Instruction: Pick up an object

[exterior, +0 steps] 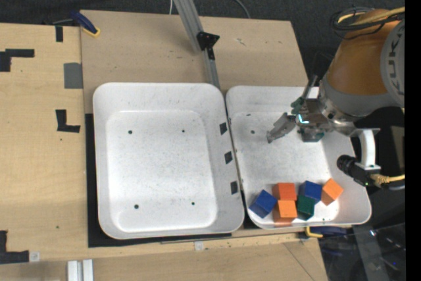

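Hand [289,127] of grey metal above speckled white bin [263,102]

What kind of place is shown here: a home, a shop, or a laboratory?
Most likely a robotics lab or test bench. A robot arm reaches over two white bins on a plywood bench, and small colored blocks lie in the right bin as practice objects.

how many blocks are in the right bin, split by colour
orange blocks: 3
blue blocks: 2
green blocks: 1
total: 6, all clustered at the near end of the right bin
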Motion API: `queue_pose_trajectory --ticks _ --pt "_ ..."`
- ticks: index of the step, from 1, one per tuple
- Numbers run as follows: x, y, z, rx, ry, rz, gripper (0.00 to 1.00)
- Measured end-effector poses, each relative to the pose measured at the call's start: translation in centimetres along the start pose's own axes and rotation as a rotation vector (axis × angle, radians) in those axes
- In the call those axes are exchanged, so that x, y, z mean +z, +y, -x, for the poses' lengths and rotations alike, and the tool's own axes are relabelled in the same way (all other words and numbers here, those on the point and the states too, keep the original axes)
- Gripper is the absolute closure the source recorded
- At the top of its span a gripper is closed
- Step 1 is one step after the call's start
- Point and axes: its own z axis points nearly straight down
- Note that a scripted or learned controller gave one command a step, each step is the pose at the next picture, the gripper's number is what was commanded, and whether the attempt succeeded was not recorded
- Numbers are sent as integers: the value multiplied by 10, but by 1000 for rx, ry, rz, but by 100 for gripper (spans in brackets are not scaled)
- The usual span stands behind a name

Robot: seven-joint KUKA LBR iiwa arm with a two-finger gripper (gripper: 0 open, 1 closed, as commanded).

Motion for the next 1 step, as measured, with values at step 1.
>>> queue_pose_trajectory --ticks 1 --pt "-2 1 0 -1 -1 4 0"
